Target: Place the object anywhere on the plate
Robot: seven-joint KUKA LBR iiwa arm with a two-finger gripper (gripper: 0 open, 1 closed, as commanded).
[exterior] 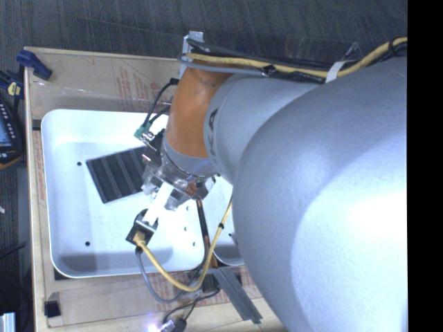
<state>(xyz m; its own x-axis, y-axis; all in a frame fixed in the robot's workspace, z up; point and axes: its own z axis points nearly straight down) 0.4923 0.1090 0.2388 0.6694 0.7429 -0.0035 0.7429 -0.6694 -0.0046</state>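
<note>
The gripper (pixel 168 185) hangs low over the middle of the left bin (pixel 59 199). From this slanted overhead camera, we cannot tell whether it is spread or closed, nor can we see anything held in it. Just to its left lies a dark ribbed plate (pixel 118 174), a flat rectangle resting askew on the white floor of that bin, its right edge close beside the gripper and partly covered by it. We see nothing resting on the part of the plate that is visible. Above the gripper rises the orange band (pixel 190 113), and behind it the grey arm (pixel 325 185) reaches in from the right. The arm's bulk covers most of the right bin (pixel 227 256), of which we see a pale curved corner at the near side. Both bins sit on a wooden bench (pixel 104 81). A blue clamp (pixel 33 64) grips the bench's far left corner, and a black device (pixel 7 133) lies beyond its left edge.
</note>
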